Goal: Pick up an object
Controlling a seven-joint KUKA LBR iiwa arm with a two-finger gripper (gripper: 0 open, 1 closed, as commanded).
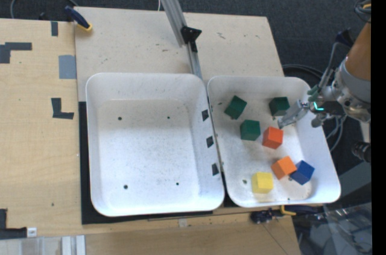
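Note:
The right bin (319,145) holds several small cubes: three green ones (236,107) (250,129) (278,105), a red-orange one (272,137), an orange one (283,167), a blue one (303,172) and a yellow one (262,182). My gripper (300,120) hangs over the bin's right side, just right of the red-orange cube and the far green cube. Its fingers (288,118) are spread open and nothing sits between them.
The left bin (96,127) stands beside the right one. A slanted metal rail (172,0) runs down from the top to the gap between the bins. A cable and a blue-yellow clip (78,17) lie on the bench at the top left.

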